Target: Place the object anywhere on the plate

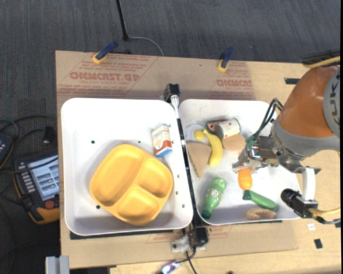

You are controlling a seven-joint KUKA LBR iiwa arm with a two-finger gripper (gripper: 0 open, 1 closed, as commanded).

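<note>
A yellow plate (131,182) with three compartments lies in the left bin (80,119). My gripper (247,163) hangs low over the middle of the right bin (257,108), reaching in from the right. Directly below its tip sits a small orange object (245,179), touching or nearly touching it. The wrist hides the tip, so I cannot make out whether anything is gripped. The gripper is far from the plate, across the divider between the bins.
The right bin also holds a banana (214,147), a green bottle (214,190), a green vegetable (260,199), a brown piece (260,213), a tan wedge (198,157) and a dark-and-cream item (224,128). A small carton (162,140) stands beside the plate.
</note>
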